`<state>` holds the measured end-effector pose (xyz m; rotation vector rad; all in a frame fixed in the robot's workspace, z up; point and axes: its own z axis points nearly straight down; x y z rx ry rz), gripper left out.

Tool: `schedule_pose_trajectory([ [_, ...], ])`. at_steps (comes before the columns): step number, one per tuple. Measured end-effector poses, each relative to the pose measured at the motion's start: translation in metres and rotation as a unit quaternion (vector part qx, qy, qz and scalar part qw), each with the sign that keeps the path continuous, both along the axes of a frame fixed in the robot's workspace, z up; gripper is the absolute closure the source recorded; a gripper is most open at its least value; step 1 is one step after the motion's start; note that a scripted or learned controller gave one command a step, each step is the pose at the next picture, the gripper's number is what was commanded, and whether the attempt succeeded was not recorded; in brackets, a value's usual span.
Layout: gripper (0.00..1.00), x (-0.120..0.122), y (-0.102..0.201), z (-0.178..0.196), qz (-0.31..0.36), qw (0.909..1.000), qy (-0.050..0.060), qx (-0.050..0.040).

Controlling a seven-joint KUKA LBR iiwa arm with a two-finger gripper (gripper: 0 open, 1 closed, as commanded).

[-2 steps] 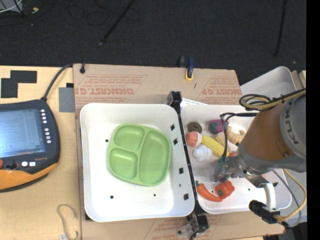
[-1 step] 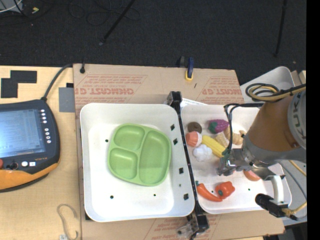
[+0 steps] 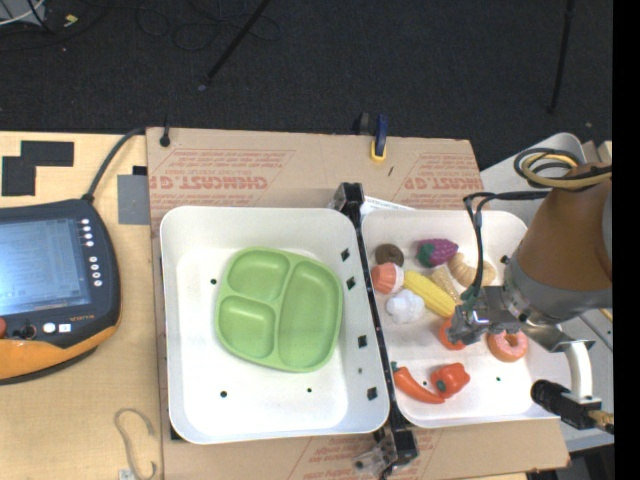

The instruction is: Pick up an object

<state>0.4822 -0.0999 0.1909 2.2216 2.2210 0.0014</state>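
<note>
The right bin (image 3: pixel 500 408) holds several toy foods: a yellow corn cob (image 3: pixel 428 293), a purple bunch of grapes (image 3: pixel 436 252), a brown piece (image 3: pixel 388 255), an orange-and-white piece (image 3: pixel 386 277), a white piece (image 3: pixel 404 308), a red pepper (image 3: pixel 432 382) and a pink donut (image 3: pixel 509 345). My gripper (image 3: pixel 464 325) reaches down into this bin from the right, just right of the corn. It sits over a small red-orange piece (image 3: pixel 449 336). The arm's grey wrist (image 3: pixel 540 298) hides part of the bin.
The left bin (image 3: pixel 190 388) holds a green divided plate (image 3: pixel 280 308). A black divider (image 3: pixel 362 308) runs between the two bins. A teach pendant (image 3: pixel 50 283) lies on the bench at the far left, and a blue-and-yellow clamp (image 3: pixel 379 138) stands behind the bins.
</note>
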Motion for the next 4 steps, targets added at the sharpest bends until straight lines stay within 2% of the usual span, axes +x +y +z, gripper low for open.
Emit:
schedule_pose_trajectory([
  [1,1.0,0.001,-0.001,0.039,0.0,1.0,0.0,-0.0002],
  [3,1.0,0.013,0.084,0.027,0.002,1.0,0.003,0.001],
  [4,1.0,0.016,0.077,0.046,0.0,1.0,0.001,0.0],
])
